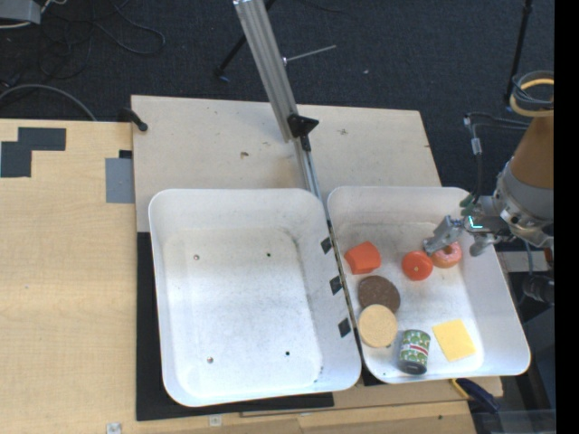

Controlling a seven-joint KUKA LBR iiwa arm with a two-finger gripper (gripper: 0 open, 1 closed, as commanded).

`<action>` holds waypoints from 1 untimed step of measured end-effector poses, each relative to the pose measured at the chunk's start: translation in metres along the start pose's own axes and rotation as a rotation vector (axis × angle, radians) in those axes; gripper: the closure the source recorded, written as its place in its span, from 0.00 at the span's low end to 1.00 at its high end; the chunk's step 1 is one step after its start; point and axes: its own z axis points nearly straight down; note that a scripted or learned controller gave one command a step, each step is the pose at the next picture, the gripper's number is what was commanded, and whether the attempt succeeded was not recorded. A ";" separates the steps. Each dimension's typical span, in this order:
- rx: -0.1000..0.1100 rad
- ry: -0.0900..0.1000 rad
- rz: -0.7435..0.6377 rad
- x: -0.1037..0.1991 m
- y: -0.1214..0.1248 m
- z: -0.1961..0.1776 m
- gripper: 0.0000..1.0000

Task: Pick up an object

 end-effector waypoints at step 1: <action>-0.004 -0.001 0.000 0.000 0.001 -0.002 0.00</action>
